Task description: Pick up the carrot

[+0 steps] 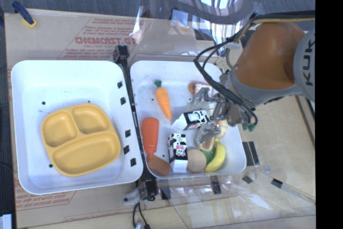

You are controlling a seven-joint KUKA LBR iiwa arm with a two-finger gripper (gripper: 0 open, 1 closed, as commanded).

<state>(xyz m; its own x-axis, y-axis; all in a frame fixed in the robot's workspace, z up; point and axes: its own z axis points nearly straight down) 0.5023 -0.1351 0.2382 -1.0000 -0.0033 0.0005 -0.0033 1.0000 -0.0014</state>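
The carrot (163,103) is small and orange with a green top. It lies in the right bin (140,78), left of centre, with its tip pointing toward the near side. My gripper (208,112) hangs low over the right half of that bin, a hand's width to the right of the carrot and apart from it. Below the gripper lies a black-and-white carton (195,117). The arm's orange band (265,56) hides the bin's far right corner.
Near the carrot lie a long red-orange sausage (150,135), a brown piece (159,165), a cow-patterned carton (178,150), a beige item (196,161) and a banana (217,158). The left bin (27,78) holds a yellow divided plate (80,138).
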